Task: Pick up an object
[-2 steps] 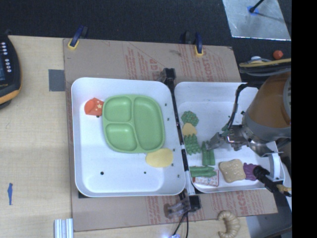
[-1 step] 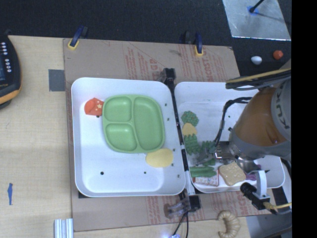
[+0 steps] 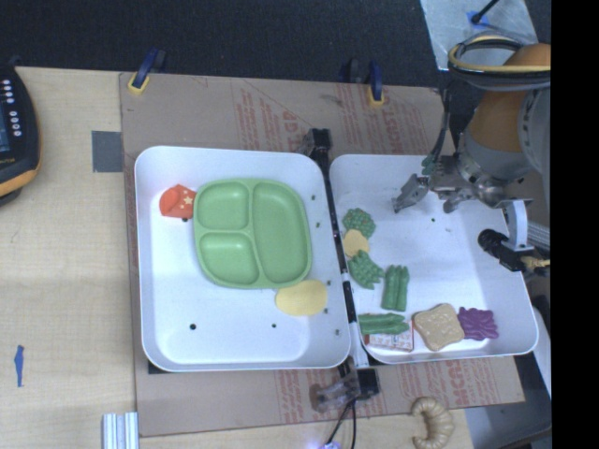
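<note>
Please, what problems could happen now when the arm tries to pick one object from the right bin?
1. The toy foods crowd the right bin's lower-left part: broccoli, asparagus and a yellow piece lie close together, so the claw may catch two or push them aside.
2. The toast slice and purple grapes sit near the bin's front wall, which may block one side of a grasp.
</note>
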Controlling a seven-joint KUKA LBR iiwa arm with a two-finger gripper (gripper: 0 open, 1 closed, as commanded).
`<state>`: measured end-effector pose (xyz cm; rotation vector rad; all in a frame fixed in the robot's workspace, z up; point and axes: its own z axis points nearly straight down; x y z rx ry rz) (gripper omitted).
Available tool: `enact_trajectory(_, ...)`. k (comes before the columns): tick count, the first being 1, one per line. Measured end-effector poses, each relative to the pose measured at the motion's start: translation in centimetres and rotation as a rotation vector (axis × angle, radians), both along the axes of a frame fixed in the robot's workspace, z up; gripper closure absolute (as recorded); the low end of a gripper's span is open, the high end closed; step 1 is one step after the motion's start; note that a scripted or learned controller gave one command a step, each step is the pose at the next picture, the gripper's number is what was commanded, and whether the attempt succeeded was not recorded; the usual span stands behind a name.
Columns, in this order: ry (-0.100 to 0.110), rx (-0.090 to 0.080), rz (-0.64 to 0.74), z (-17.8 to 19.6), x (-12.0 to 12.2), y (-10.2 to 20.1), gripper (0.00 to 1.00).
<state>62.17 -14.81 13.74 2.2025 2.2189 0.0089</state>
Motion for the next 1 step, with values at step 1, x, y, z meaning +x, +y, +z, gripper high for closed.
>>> enact_trajectory(1,0.014,0.003,-0.009,2.56,-1.26,-6.80,0.00)
